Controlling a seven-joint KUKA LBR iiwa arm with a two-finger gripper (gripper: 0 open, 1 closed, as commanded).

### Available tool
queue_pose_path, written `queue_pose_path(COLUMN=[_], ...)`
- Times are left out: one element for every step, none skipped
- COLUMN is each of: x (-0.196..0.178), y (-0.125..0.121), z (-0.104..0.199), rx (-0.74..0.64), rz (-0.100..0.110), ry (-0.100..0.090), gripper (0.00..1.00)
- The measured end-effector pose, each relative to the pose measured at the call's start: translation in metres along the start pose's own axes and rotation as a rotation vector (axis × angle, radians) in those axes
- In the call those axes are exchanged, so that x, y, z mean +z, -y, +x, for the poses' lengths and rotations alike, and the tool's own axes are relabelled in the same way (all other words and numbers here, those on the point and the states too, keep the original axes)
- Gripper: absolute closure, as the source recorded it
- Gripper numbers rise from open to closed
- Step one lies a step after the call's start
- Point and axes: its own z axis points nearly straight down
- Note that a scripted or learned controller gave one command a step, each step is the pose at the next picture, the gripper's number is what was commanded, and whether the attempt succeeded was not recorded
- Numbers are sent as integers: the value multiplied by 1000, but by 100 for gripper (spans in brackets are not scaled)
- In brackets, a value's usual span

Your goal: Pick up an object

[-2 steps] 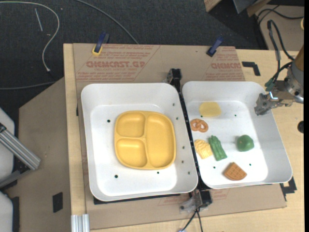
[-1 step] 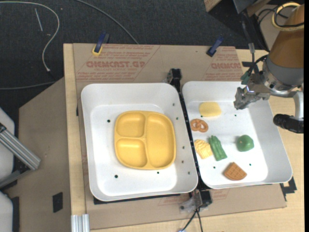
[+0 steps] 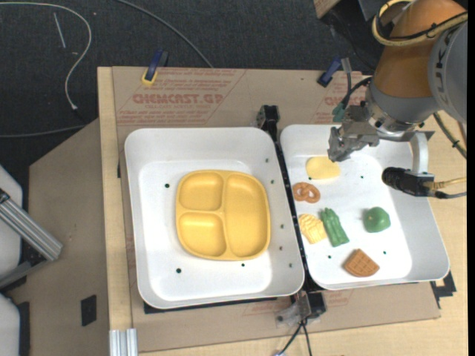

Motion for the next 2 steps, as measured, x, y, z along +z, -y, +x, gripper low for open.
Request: queue_pose_path(x=[-9, -6], y=[-7, -10], z=[55, 109], rx=[-1, 0], rz=[0, 1], ry=[-1, -1], gripper=[100, 100])
